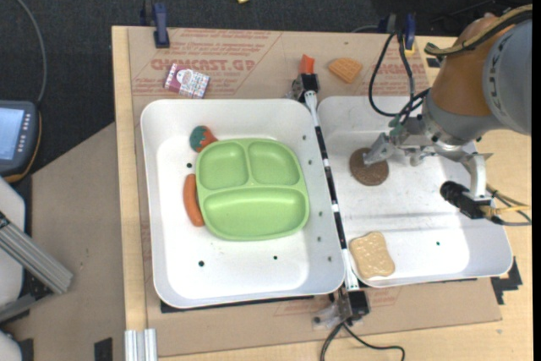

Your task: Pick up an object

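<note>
Hovering over the right bin (473, 262), my end effector (382, 155) sits just above a flat, round brown cookie (368, 168), its opening impossible to judge from here, while a pale ridged cracker (373, 254) lies nearer the front and a smooth green divided plate (251, 188) occupies the left bin (169, 249).

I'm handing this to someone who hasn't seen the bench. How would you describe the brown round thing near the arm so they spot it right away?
Start at the right white bin, the one the arm reaches into. Near its left wall, in the upper half, lies a flat brown disc, right by the pincer. It is dark and round, unlike the pale tan cracker-like piece at the bin's lower left corner.
</note>
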Robot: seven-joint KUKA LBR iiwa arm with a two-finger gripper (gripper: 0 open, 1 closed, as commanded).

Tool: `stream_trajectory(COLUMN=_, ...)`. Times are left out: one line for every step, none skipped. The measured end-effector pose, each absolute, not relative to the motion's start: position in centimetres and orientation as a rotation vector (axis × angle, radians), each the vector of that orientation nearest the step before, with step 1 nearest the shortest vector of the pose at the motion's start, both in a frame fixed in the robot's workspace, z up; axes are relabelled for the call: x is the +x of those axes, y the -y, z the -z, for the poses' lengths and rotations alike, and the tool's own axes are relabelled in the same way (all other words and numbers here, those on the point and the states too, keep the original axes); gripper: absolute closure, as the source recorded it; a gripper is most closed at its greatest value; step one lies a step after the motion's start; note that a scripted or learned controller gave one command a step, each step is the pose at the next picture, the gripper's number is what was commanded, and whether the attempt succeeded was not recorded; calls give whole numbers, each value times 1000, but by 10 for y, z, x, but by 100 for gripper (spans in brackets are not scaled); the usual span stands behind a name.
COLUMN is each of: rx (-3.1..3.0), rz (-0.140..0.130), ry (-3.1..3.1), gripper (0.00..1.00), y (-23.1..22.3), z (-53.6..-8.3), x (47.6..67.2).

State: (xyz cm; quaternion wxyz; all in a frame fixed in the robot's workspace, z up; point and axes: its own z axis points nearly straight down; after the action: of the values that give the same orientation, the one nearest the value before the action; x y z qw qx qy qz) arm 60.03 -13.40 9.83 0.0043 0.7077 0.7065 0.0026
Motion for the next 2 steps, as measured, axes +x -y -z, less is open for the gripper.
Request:
stream_trajectory(rx=2214, rz=-3, ry=-2224, gripper=0, y=103, z=-84, x=640)
stream_trajectory(rx=2228, rz=5, ry=-2224, gripper=0, y=94, z=-84, x=577)
